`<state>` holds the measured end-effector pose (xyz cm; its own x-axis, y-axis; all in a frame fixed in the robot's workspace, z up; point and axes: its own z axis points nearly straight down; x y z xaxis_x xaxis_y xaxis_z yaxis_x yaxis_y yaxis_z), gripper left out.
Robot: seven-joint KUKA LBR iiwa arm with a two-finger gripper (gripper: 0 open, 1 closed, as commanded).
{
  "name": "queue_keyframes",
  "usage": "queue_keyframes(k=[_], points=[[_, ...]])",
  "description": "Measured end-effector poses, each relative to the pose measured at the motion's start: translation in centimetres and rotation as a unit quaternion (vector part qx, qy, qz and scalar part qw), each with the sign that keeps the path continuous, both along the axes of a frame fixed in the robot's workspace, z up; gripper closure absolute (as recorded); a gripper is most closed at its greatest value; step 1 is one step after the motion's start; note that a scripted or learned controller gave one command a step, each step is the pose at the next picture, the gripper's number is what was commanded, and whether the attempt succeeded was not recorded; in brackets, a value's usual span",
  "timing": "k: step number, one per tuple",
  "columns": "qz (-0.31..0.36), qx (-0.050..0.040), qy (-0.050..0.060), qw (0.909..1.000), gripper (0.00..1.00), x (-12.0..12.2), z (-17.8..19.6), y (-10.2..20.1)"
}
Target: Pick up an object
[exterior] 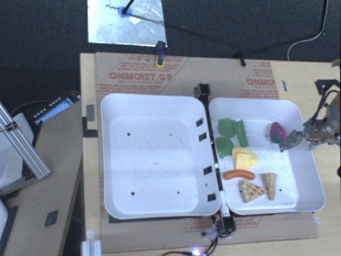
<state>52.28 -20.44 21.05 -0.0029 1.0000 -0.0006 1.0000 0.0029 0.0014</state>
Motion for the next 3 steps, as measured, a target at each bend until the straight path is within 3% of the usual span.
queue_keyframes(k=[1,2,3], points=[[0.005,0.0037,0.004,1.0,0.0,3.2,-12.4,10.4],[0.0,0.0004,0.0,1.0,1.0,3.3,-10.6,9.5],[0.003,-0.0002,-0.005,1.0,1.0,9.9,-6.2,11.3]])
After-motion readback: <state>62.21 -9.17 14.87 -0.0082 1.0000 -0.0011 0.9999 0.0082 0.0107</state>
